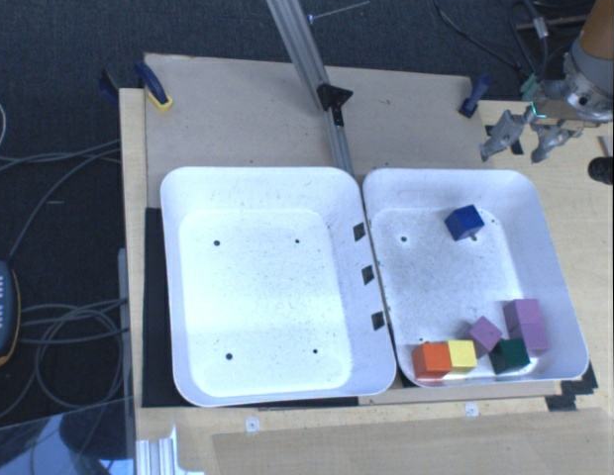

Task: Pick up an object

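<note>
My gripper hangs at the upper right, above the bench just beyond the far rim of the right bin. Its two grey fingers are spread apart with nothing between them. In the right bin a blue cube lies alone near the far side, below and to the left of the gripper. Along the near edge sit an orange block, a yellow block, a small purple block, a dark green block and a taller purple block.
The left bin lies beside the right one, with black clips along the shared rim. A slanted metal rod crosses the bench's far side. Blue clamps sit at the far corners. Cables lie on the floor to the left.
</note>
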You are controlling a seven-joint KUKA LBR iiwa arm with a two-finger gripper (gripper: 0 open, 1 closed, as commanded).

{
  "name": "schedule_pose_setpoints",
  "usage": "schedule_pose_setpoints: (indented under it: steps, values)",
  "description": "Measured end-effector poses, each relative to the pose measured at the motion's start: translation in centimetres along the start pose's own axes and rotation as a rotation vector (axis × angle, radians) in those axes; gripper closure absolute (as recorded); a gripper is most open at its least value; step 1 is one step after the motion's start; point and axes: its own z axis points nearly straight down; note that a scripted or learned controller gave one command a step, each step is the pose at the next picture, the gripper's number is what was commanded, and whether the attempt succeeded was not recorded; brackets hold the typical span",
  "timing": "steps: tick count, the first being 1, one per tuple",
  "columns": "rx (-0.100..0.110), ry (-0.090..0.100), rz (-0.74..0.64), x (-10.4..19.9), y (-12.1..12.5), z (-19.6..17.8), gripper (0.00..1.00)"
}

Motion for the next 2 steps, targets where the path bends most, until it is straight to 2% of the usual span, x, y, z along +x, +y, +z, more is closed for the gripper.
schedule_pose_setpoints:
  steps: [1, 2]
  values:
    - [0.001, 0.0, 0.0, 0.0, 0.0, 0.0, 0.0]
    - [0.004, 0.001, 0.0, 0.6, -0.5, 4.5, 0.0]
